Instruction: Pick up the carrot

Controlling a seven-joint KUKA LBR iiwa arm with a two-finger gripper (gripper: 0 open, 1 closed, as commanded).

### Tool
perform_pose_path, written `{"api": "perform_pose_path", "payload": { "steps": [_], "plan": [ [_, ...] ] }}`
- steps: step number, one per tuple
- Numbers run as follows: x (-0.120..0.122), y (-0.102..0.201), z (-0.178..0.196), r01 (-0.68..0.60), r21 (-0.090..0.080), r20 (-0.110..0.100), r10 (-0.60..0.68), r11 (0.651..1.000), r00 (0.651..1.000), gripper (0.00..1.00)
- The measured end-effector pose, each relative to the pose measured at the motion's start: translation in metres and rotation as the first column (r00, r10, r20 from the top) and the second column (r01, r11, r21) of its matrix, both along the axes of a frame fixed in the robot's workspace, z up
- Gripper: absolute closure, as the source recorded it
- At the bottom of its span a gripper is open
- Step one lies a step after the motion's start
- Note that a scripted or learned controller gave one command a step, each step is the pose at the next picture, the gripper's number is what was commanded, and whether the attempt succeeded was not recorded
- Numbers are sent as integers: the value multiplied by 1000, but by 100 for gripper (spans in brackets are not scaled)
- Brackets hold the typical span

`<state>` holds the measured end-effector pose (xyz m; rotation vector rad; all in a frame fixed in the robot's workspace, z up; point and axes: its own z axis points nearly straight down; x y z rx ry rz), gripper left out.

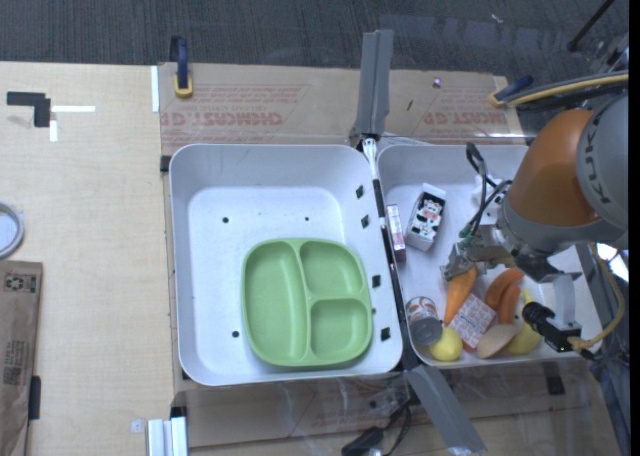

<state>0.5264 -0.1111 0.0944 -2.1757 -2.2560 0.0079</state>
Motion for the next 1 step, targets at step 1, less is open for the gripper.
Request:
{"api": "perform_pose_path", "payload": {
  "steps": [1],
  "plan": [
    [29, 37, 100, 243, -5, 3, -243, 970, 970, 100]
  ]
}}
